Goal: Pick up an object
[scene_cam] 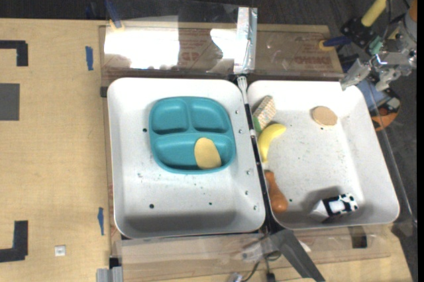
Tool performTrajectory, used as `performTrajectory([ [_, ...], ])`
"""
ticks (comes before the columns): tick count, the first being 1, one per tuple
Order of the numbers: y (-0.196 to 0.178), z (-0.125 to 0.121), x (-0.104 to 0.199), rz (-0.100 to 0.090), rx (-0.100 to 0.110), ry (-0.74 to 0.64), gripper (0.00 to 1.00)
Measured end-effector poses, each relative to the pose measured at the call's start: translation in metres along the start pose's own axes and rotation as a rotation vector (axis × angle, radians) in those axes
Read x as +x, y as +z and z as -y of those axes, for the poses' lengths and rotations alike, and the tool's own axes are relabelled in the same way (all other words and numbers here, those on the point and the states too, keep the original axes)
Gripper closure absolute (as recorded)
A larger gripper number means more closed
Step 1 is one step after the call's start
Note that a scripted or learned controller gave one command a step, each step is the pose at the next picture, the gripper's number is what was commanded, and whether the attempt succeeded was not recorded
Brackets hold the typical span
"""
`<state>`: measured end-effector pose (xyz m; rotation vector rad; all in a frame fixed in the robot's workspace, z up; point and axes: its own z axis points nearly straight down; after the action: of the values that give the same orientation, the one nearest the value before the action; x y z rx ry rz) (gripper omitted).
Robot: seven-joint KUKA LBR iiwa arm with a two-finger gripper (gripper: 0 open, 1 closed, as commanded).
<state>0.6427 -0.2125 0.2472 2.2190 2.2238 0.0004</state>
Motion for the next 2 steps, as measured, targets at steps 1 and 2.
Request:
performTrajectory([
  [1, 0.105, 0.067, 0.017, -0.002, 0.007, 0.038, 0.0],
  [2, 0.16, 0.032, 0.037, 0.001, -0.003, -0.107, 0.0],
])
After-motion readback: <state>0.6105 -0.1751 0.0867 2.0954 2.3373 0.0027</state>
